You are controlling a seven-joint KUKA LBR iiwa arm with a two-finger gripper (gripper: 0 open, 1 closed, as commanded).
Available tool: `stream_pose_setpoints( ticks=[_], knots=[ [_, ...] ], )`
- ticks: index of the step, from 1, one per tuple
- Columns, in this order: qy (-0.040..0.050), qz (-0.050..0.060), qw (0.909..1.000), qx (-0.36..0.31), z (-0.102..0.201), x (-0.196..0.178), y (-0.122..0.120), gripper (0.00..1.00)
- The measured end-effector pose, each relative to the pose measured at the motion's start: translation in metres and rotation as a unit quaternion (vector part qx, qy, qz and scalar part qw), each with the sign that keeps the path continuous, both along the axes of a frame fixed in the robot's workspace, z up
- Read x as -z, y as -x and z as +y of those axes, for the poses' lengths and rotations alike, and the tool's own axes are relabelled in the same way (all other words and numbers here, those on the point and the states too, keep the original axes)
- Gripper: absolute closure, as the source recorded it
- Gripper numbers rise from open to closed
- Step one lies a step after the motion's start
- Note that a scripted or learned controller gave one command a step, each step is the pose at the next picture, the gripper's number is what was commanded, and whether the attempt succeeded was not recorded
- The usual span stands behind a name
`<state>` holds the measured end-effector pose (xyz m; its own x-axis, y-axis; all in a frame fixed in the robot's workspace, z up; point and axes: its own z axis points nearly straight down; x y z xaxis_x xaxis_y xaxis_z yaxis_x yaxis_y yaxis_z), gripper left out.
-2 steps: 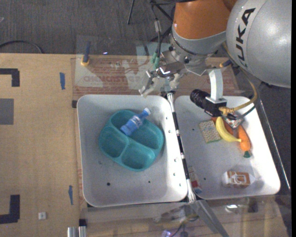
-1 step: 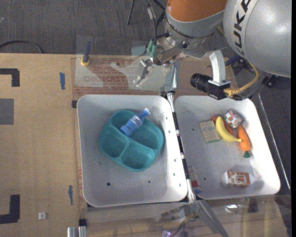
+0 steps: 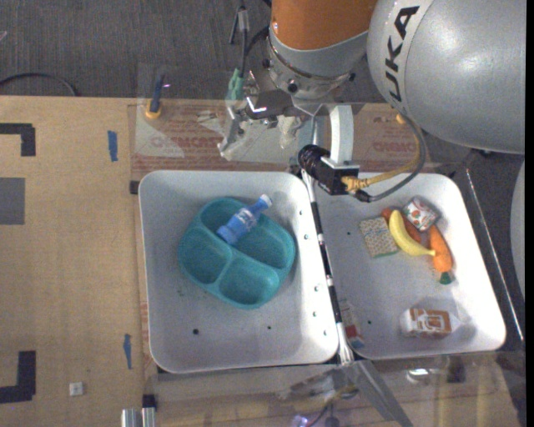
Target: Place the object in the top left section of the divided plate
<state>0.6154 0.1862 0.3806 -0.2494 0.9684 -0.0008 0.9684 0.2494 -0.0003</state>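
While the arm (image 3: 434,58) reached in from the right, its orange band (image 3: 321,21) sat high at the top of the camera view, above the far rim of the left bin (image 3: 167,334). The jaws (image 3: 250,125) hung beyond that rim, over the brown bench (image 3: 67,250), and whether they stood open or closed could not be told from the tangle of pale parts there; nothing could be made out between them.

A teal divided plate (image 3: 238,252) lay in the left bin, a little toward its far side. A small water bottle (image 3: 243,220) with a blue label and white cap rested tilted on the plate, lying across its top section with the cap pointing toward the plate's far right edge and slightly overhanging the rim. It was well apart from the jaws.

The right bin (image 3: 476,334) held a banana (image 3: 405,234), a carrot (image 3: 440,251) just beside it, a small can (image 3: 421,213) behind them, a patterned square sponge (image 3: 378,237) to the left of the banana, and a small carton (image 3: 428,321) near the front edge.
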Motion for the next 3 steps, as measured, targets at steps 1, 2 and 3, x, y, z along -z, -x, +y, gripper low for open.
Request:
stream_pose_setpoints(
  ticks=[1,2,3],
  knots=[
    [-0.0009,0.000,0.9998,-0.017,0.009,0.179,0.027,0.00],
    [-0.0008,-0.001,0.9895,-0.145,0.018,0.104,0.043,0.00],
    [-0.0016,-0.003,0.9897,-0.143,0.017,0.093,0.041,1.00]
  ],
)
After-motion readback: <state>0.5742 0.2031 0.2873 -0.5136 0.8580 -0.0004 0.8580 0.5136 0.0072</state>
